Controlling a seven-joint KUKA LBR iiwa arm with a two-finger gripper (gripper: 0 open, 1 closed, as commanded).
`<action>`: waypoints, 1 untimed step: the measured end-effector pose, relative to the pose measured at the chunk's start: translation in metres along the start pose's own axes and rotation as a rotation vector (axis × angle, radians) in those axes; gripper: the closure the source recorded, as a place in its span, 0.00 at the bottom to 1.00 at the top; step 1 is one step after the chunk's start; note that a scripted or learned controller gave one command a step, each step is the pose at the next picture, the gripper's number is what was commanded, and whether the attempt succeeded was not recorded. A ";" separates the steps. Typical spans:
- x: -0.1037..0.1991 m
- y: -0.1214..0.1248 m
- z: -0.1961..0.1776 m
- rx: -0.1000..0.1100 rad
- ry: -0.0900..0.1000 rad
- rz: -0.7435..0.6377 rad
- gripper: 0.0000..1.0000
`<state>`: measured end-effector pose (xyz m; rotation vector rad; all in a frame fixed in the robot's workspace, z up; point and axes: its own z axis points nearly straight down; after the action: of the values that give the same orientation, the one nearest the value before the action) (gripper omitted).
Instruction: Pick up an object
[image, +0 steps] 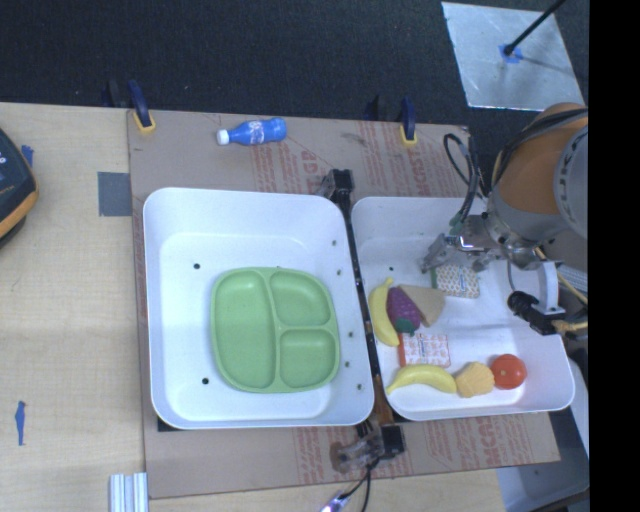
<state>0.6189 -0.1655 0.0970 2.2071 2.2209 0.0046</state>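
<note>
Upper left of frame: blue bottle (253, 131) lying on the cardboard above the bins, outside both.

Left bin (165, 300), centre-left: holds a green divided plate (274, 328), flat, nothing on it.

Right bin (555, 385), centre-right: toy food clustered in its lower half. One banana (381, 315) by the left wall, purple eggplant-like piece (404, 309) touching it, tan wedge (430, 301) just beside. Below these a red-and-white packet (426, 349), a second banana (421, 377), a yellow-orange lump (475, 380) and a red tomato (508, 371) along the lower edge.

Gripper (455, 255) sits low in the upper part of the right bin, right above a small speckled packet (459, 281), probably the target. Open or clenched: cannot tell, and no object is visibly in its hold.

Handling judgement: packet looks light, flat and thin, hard to pinch from above, so take it across its narrow edges. The toy fruits look light, stiff and smooth, likely to slip; the bananas are best gripped across the middle.
</note>
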 end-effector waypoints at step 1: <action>-0.001 0.001 -0.011 -0.001 -0.001 -0.001 1.00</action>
<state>0.6197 -0.1666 0.1085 2.2048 2.2213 0.0045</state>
